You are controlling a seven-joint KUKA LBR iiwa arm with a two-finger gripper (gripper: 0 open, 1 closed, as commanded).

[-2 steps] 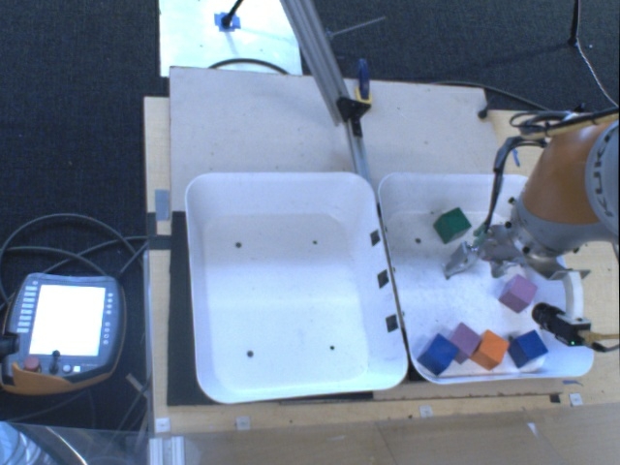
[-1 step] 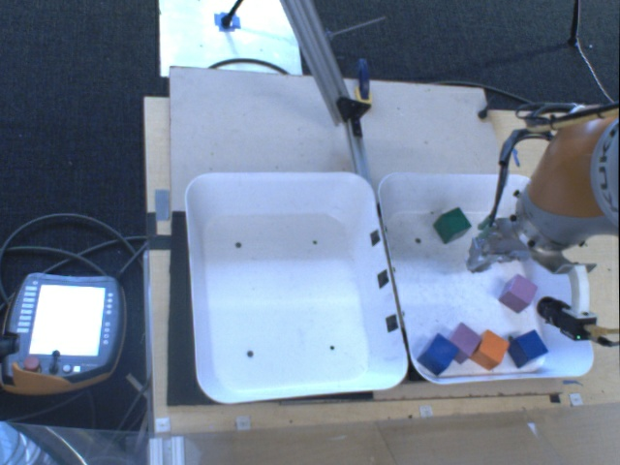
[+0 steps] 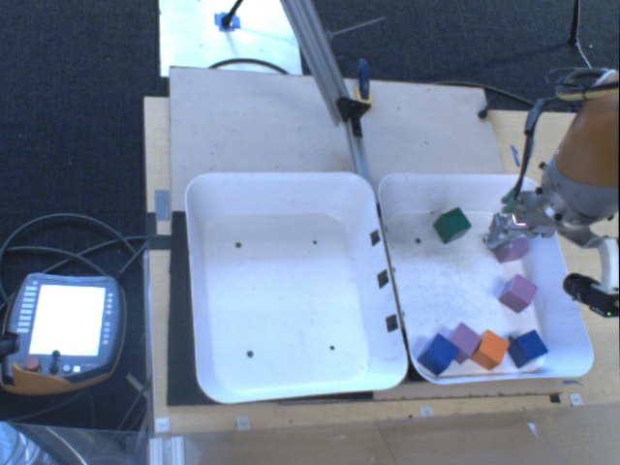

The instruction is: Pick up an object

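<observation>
the gripper (image 3: 506, 231) sits low in the right bin (image 3: 581, 356), at its far right part, right on top of a purple block (image 3: 513, 249) that peeks out just nearer than the metal tip. whether that block is actually pinched or merely lying under the tip cannot be told from this slanted view, nor how the gripper is set. judging by the pose, the arm (image 3: 586, 158) has been put down here to try for this block, since it is the one closest to the side the arm comes in from.

the other candidates lie apart from it: a green block (image 3: 451, 225) to the left, a second purple block (image 3: 518, 293) nearer, and along the near wall a row of dark blue block (image 3: 439, 353), small purple block (image 3: 466, 339), orange block (image 3: 490, 349) and another blue block (image 3: 527, 348), crowded together, likely harder to take singly.

the left bin (image 3: 208, 260) lies beside it, the two rims touching at the middle. both rest on a pale wooden surface (image 3: 252, 124). a slanted metal pole (image 3: 315, 42) crosses the far side, and a teach pendant (image 3: 60, 332) with cables lies on dark carpet (image 3: 68, 85) at the left.
</observation>
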